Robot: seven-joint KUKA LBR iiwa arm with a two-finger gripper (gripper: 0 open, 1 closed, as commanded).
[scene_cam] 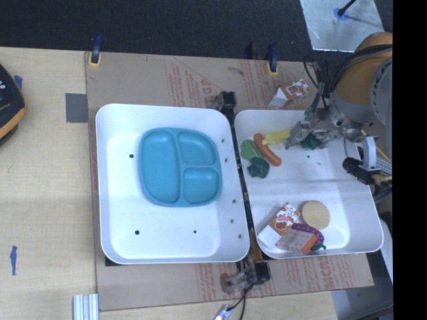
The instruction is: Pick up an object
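nothing is seen lifted yet; the gripper (301, 139) is lowered by the yellow toy (276, 138), and its grasp cannot be told.

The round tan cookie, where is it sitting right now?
The round tan cookie lies in the right bin, toward its near edge, just right of the small snack packet and above the purple wrapper.

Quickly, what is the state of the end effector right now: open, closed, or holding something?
End effector: cannot be told; it sits low in the right bin beside the yellow toy, and the view is too small to show a grasp.
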